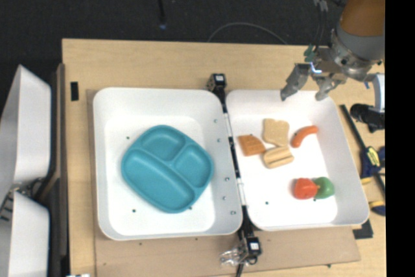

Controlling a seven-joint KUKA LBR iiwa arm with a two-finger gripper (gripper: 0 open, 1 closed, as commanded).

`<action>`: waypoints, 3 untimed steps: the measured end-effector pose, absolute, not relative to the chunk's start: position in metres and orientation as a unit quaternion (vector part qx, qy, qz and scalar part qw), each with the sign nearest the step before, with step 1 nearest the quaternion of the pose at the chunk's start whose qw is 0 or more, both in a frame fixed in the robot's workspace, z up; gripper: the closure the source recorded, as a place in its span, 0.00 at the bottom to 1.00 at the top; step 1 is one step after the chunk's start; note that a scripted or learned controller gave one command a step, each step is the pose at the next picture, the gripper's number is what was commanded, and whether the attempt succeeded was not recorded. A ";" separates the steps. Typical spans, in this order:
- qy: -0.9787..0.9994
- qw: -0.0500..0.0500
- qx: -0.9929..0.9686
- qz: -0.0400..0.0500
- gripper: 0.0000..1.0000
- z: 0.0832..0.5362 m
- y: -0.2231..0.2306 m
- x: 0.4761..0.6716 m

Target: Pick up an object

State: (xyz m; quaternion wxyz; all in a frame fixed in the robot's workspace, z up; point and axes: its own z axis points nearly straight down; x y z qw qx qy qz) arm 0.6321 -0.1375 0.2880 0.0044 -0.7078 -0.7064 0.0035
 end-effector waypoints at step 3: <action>-0.707 0.001 -0.708 0.002 0.00 0.180 -0.133 0.618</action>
